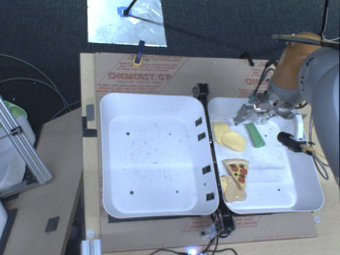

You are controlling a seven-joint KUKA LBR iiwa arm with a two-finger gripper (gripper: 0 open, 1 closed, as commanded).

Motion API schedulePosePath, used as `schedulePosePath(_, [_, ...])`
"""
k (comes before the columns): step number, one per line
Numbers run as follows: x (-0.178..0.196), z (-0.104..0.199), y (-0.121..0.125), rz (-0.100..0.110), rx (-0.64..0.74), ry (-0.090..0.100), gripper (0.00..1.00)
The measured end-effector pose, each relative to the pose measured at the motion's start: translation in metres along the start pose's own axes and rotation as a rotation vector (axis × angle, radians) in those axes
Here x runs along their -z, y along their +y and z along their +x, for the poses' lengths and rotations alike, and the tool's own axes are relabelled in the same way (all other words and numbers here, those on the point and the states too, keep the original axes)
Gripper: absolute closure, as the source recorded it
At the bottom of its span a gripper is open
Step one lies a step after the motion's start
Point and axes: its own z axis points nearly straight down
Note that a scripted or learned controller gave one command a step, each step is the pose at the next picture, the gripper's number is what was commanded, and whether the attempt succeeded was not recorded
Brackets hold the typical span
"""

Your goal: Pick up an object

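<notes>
From the camera above the bench, you see the arm [313,84] reaching in over the far right corner of the right bin [297,195]. Its gripper [254,115] hangs above the far half of that bin, and its fingers [242,114] stand apart with nothing between them. Just nearer to you than the gripper lies a green stick [255,135], flat on the bin floor. It is slanted, with its far end close under the fingers and not gripped. Two yellow slices [229,136] lie against the left wall of the right bin, in its far half. They overlap one another and sit just beside the green stick without touching it. In the near half, close to the same left wall, you find a pizza slice [237,171] with red and dark dots, its crust toward the far edge and its point toward the near edge. A pale tan piece [232,191] lies in the near left corner, touching the pizza slice at its point. The left bin [154,158] sits wall to wall with the right one, and small black clips [202,137] line the wall where the two meet. Both bins rest on a printed cardboard sheet [159,70].
</notes>
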Motion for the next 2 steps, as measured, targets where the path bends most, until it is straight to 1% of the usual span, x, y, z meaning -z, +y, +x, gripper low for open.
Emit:
schedulePosePath(1, [0.098, 0.091, -0.078, -0.011, 0.004, 0.0, 0.0])
schedulePosePath(2, [0.022, 0.063, -0.157, 0.002, -0.01, -0.003, 0.0])
